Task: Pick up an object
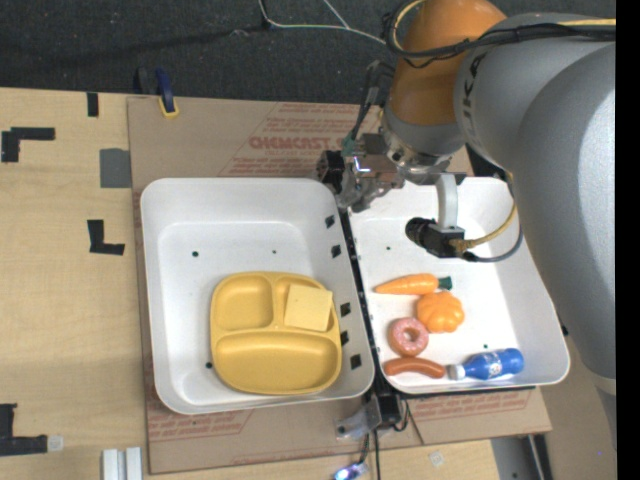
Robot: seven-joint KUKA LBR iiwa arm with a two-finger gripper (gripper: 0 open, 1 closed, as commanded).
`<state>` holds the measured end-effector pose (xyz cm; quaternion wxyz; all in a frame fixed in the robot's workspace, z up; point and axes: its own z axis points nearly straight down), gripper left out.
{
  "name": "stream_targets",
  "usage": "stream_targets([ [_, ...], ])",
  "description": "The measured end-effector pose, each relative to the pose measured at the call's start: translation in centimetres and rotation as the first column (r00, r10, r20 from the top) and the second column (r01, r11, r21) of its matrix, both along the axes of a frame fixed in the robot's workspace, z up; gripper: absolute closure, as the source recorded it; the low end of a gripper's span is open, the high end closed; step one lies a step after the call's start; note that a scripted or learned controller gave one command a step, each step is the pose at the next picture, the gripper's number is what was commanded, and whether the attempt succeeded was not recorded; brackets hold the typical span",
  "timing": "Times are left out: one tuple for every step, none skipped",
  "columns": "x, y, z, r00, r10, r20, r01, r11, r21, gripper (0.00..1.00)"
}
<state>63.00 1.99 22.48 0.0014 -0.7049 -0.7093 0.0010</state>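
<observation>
Task at its start, by the look of things: nothing lifted, every object lying in a bin. The claw (362,180) hangs over the far end of the divide between the two bins, under the orange-banded wrist; whether it is spread or closed I cannot tell at this angle, and nothing shows gripped in it. Left bin (170,228): shallow, smooth white plastic, rounded corners, holding a yellow divided tray (255,353), matte plastic, three compartments, with a pale yellow square block (309,307) lying flat in the upper right compartment. Right bin (520,308): same make, holding the small candidates, all clustered toward the near end and well apart from the claw. Orange carrot (405,285), tapered, smooth, green stub at the thick end. Just below it an orange pumpkin-like lump (441,312), rounded and ribbed. Pink doughnut (408,336), ring-shaped, matte. Reddish sausage (413,368), a short cylinder, lying beside a small bottle with a blue label (488,365), on its side, glossy. All left to do: choose, descend, close, lift. The surface below is brown cardboard over pale wood.
</observation>
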Motion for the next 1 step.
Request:
stream_targets([
  [0.09, 6.46, -0.03, 1.0, 0.001, 0.0, -0.001, 1.0, 0.0, 1.0],
])
